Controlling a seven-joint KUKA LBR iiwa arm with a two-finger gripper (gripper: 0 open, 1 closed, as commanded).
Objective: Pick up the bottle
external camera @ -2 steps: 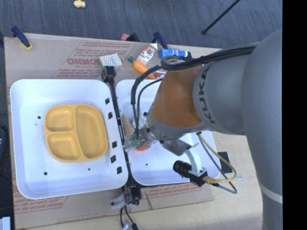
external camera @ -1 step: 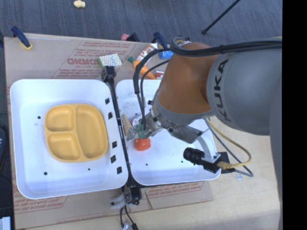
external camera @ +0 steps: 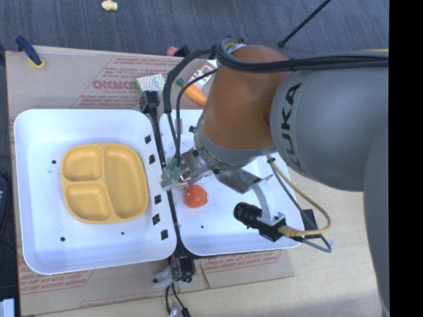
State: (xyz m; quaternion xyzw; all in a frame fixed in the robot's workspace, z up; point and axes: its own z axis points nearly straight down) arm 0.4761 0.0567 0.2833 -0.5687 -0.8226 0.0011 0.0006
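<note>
The arm's orange band and grey wrist [external camera: 244, 104] hang over the right bin [external camera: 218, 240] and cover most of it. The gripper [external camera: 184, 174] points down at the bin's left wall, just above and left of a small red, rounded object [external camera: 195, 196] on the bin floor. A small green bit [external camera: 173, 168] shows at the gripper's tip. At the back of the right bin an orange, elongated object [external camera: 193, 95] pokes out from behind the arm. I cannot tell whether it is the bottle. Nothing is seen held.
A yellow divided plate [external camera: 104, 181] lies in the left bin [external camera: 33, 197]. A black camera unit with cables [external camera: 259, 220] hangs off the wrist over the right bin's front. A green-patterned packet [external camera: 151, 82] lies on the cardboard behind the bins.
</note>
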